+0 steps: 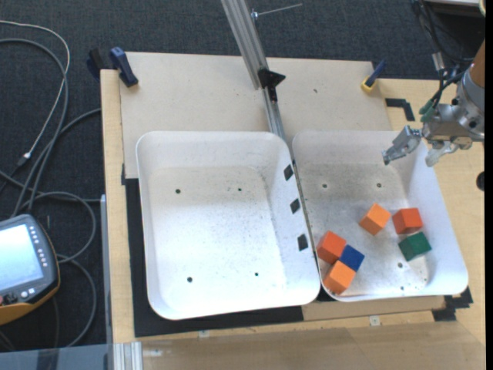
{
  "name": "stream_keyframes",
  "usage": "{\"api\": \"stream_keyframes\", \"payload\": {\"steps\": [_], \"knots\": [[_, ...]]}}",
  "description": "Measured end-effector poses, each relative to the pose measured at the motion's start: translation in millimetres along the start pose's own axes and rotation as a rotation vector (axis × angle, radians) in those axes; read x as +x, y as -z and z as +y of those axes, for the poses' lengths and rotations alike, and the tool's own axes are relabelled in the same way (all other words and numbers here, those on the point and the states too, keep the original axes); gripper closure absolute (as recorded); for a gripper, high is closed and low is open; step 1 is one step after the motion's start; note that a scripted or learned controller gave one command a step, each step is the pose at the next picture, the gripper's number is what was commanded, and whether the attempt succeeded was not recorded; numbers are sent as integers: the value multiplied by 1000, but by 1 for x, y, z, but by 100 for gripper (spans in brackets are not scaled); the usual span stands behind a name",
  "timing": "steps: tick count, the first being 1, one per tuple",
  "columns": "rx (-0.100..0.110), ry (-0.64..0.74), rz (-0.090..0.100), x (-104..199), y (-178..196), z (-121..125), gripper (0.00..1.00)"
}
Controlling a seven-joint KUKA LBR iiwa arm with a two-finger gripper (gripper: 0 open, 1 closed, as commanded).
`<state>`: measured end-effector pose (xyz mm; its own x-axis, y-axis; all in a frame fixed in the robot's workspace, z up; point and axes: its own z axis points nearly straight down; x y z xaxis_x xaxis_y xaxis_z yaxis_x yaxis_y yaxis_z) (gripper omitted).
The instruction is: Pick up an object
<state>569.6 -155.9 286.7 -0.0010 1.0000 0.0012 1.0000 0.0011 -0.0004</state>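
White moulded plastic, speckled with dark flecks: two shallow bins with rounded corners, the left bin (208,222) and the right bin (439,199), set side by side on a pale wooden bench (192,91).

Right bin contents, all matte cubes near its front half:
- orange cube (375,219), tilted, mid-bin;
- red-orange cube (407,220) just right of it;
- dark green cube (415,246) below that;
- red-orange cube (332,247), touching a blue cube (352,257);
- light orange cube (340,276) against the front rim.

Metal gripper (416,148): grey, two fingers spread apart with nothing between them, poised above the right bin's far right corner, well apart from the cubes.

An aluminium rail (243,29) slants down between the bins.
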Motion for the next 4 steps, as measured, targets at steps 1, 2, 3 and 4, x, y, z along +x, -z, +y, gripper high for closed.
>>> {"api": "stream_keyframes", "payload": {"steps": [1,2,3,4], "knots": [[10,-2,3,-4,-174,-10,0],[6,-1,3,26,-188,-49,0],[-2,-1,0,25,-177,-46,100],[-1,0,-1,17,-188,-24,100]]}}
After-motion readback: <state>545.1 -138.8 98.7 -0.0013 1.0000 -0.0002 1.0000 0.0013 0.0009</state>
